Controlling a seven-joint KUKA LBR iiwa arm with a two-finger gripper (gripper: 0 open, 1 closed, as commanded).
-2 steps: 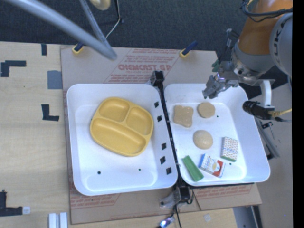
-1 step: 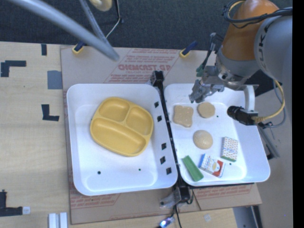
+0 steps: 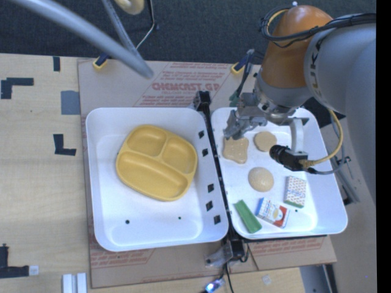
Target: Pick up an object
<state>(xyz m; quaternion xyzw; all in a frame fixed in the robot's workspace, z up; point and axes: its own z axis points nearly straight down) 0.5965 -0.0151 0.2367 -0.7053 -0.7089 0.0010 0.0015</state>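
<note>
Cookie (image 3: 236, 151) under end effector (image 3: 239, 129), beside round biscuit (image 3: 265, 141)

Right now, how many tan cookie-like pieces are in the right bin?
3: one just below the gripper, one to its right, one lower, mid-bin. The arm could hide more.

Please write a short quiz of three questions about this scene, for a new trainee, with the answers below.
1. True or false: the yellow tray lies in the right bin.
2. Which item lies nearest the tool? A. green block B. tan flat piece C. small patterned box
3. Fill in: the arm's band above the wrist is ____.

Key:
1. False; it lies in the left bin.
2. B; the tan flat piece lies just below the tool.
3. Orange.
</note>
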